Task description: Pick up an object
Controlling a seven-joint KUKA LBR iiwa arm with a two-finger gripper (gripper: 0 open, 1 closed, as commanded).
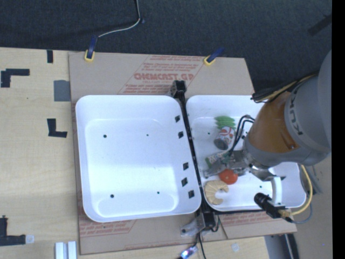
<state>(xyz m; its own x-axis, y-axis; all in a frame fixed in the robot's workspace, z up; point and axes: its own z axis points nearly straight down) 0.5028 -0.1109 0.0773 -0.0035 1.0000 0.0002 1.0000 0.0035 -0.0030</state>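
Over right bin (291, 198) I see gripper (222, 163) low among clutter; cannot tell jaw state. Red tomato-like piece (228, 176) just below it, croissant-shaped item (216, 191) nearer front wall, green item (225, 122) toward back. Left bin (129, 155) alongside.

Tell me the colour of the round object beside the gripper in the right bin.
Red, tomato-like, seen in the camera view.

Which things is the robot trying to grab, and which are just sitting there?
For the job:
small red round object
beige crescent-shaped pastry toy
green leafy object
grey arm's gripper

Just there:
shallow white left bin
brown cardboard sheet
two yellow-and-blue clamps
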